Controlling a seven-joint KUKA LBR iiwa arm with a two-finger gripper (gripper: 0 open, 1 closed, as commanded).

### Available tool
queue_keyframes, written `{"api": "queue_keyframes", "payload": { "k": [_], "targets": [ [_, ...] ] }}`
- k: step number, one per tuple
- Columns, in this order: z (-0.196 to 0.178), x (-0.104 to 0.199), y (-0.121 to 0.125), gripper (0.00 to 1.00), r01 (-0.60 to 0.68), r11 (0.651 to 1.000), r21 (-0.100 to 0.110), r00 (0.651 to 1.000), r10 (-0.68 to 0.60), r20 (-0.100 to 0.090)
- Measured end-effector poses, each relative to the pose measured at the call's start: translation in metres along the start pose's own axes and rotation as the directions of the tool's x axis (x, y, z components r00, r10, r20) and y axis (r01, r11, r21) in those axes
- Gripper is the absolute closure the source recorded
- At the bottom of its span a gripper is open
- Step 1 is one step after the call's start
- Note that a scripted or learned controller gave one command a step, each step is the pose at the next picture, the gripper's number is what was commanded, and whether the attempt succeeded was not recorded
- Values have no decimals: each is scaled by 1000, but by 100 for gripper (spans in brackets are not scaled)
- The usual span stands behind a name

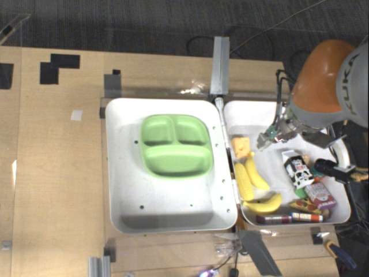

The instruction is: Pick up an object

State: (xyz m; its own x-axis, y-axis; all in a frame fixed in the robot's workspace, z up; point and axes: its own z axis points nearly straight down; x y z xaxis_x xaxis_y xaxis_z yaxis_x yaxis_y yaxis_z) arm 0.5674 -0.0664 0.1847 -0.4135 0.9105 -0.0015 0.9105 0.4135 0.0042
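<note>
2 shallow white bins sit side by side: the left bin [124,212] bears a green 3-compartment plastic tray [175,144], the right bin [248,113] a heap of small items. My gripper [275,134] hangs over the right bin's upper half; whether my jaws are parted or holding anything, I cannot tell. Below it lie 2 yellow bananas [258,189], a black-and-white carton [297,171], a purple packet [322,194] and a small orange-yellow block [241,147].
</note>
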Motion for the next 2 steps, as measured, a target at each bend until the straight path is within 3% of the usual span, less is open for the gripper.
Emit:
{"api": "queue_keyframes", "payload": {
  "k": [1,2],
  "targets": [
    [66,-19,-87,0,8,1000,3,1000,-8,-2],
    [19,-19,-66,0,-8,1000,1,1000,8,0]
  ]
}}
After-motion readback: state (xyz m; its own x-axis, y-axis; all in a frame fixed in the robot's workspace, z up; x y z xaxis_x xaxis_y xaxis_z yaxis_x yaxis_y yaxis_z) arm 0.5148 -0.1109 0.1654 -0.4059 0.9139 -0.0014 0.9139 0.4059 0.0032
